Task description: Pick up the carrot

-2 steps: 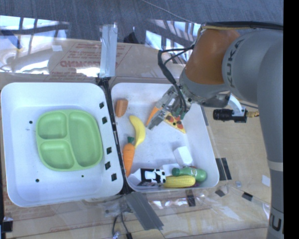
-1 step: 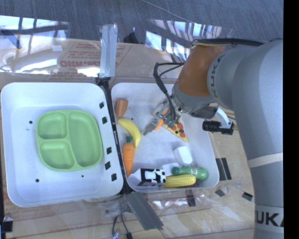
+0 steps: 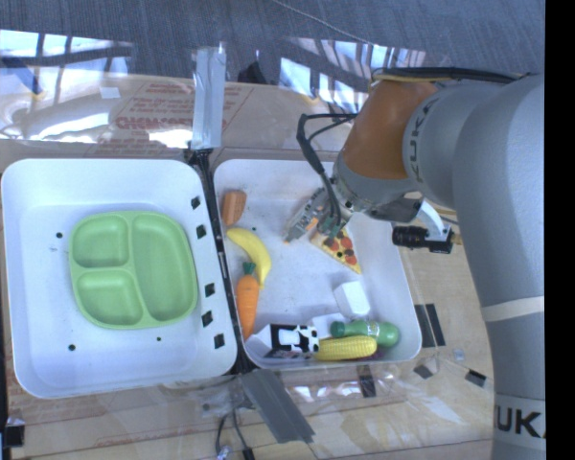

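The carrot (image 3: 247, 300), orange with a green top, lies along the left wall of the right bin (image 3: 395, 257), just below the banana (image 3: 251, 250). My gripper (image 3: 309, 220) hangs over the middle of the right bin, up and to the right of the carrot and apart from it. Its fingers (image 3: 297, 226) point down-left, next to the pizza slice (image 3: 338, 247). Nothing shows between them.
A brownish sausage-like piece (image 3: 233, 205) lies at the right bin's upper left. A white block (image 3: 352, 298), a corn cob (image 3: 345, 348), a green vegetable (image 3: 369, 331) and a black-and-white toy (image 3: 294, 339) crowd the bin's front. The left bin (image 3: 24, 276) holds a green divided plate (image 3: 134, 268).
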